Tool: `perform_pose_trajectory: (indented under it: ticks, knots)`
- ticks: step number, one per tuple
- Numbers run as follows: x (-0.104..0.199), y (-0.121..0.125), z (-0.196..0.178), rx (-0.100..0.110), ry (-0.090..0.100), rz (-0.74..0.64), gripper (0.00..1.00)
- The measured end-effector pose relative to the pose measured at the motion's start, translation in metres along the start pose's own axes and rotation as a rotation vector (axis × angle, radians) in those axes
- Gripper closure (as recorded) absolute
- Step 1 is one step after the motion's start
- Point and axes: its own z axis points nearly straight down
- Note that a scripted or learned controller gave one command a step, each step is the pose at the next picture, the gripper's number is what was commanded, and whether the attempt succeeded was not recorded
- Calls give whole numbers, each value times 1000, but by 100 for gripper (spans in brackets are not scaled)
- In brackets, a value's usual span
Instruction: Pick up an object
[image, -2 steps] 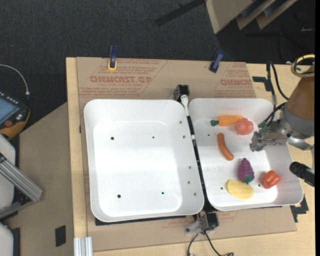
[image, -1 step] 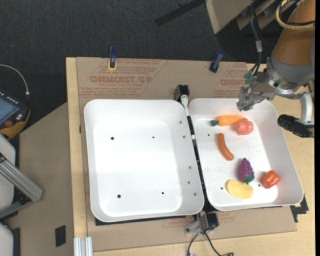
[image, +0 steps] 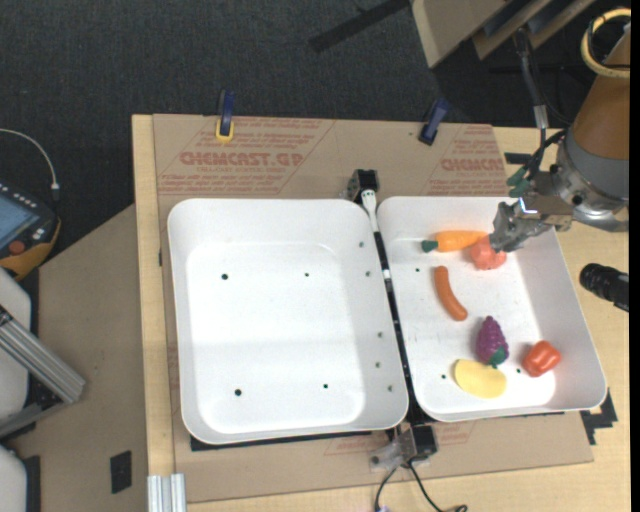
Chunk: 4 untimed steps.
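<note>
1. Nearest me in the right bin (image: 575, 300) lie a yellow piece (image: 480, 379) and a red pepper (image: 541, 358), with purple grapes (image: 491, 339) just behind them.
2. Mid-bin, an orange sausage (image: 449, 293) lies alone.
3. Farther back, the gripper (image: 508, 232) hangs right over a pink piece (image: 488, 256), beside a carrot (image: 457, 241); whether it grips anything, I cannot tell.
4. The left bin (image: 190, 300) sits alongside.

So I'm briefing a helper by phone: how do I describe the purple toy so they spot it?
Look in the right bin, toward its near edge. The purple grapes sit just above the yellow fruit and left of the red pepper; they are the one purple, knobbly piece.
</note>
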Motion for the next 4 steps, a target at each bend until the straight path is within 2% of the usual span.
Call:
perform_pose_trajectory:
  ticks: [1,2,3,4]
  knots:
    - [94,19,17,0,2,-9,100]
    - [137,-26,-35,-7,1,-7,100]
    - [184,-53,-96,-10,1,-7,100]
    - [125,-75,-89,1,-2,6,100]
